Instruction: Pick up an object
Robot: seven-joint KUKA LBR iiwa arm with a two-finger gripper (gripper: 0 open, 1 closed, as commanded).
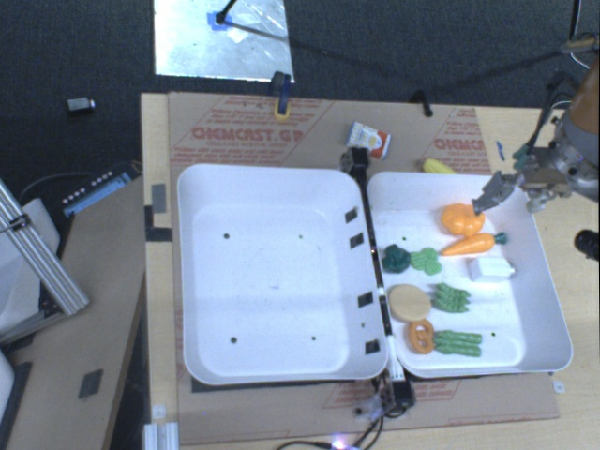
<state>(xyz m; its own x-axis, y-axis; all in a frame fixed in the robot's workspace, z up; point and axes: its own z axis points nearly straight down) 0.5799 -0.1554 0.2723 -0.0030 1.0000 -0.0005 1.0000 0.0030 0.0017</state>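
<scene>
Claw [494, 195] at the far right of the right bin [539, 289], poised just above the orange pepper [460, 218]; whether it is wide or narrow cannot be told. Carrot [469, 245], white block [491, 269] and green vegetables [412, 260] lie nearby.

Grey metal gripper [494, 195] at three o'clock of the view, with slim grey fingers [489, 198] tapering to points. Behind it, a bulkier grey wrist block [572, 162] topped by an orange band [586, 111]. Thin dark cables [541, 125] looped along the wrist's ten o'clock side.
</scene>
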